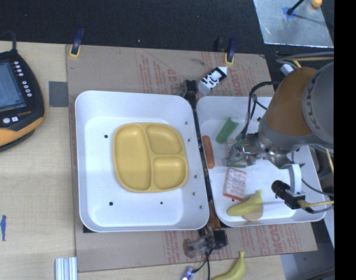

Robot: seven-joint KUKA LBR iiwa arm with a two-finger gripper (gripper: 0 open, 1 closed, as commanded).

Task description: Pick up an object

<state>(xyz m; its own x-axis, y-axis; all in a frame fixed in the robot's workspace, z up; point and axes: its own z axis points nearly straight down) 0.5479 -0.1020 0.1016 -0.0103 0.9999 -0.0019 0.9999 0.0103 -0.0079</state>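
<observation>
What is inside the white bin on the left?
The left bin holds one thing: a yellow tray with three sections, lying flat in the middle. The bin floor under the tray is covered, so nothing can be seen there.

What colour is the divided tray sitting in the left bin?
The divided tray is pale yellow, seen clearly in the camera view against the left bin, which is white.

2 white bins (87, 156), 1 yellow tray (150, 156), 2 bananas (247, 205)
</observation>
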